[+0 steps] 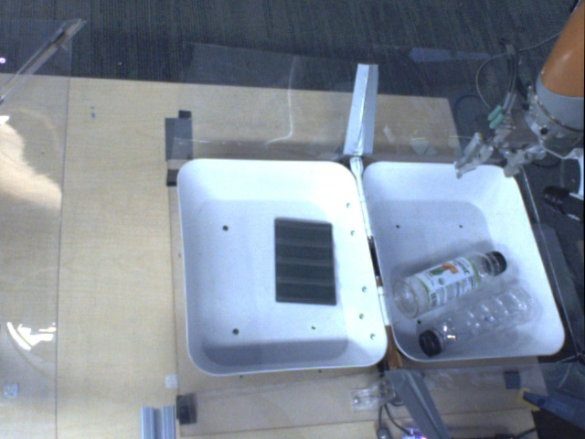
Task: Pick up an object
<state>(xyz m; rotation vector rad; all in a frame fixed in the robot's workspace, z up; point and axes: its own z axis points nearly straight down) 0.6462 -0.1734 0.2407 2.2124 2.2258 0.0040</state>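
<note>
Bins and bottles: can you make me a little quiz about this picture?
1. True or false: the dark ribbed pad lies in the left bin.
2. How many bottles are in the right bin? A) one B) two C) four
3. Fill in: the tool hangs over the right bin's far ____ corner.

Key: 1 true. 2 B, the labelled bottle and the clear bottle. 3 right.

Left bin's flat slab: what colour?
Dark grey, nearly black, ridged slab, seen in the camera view.
</note>
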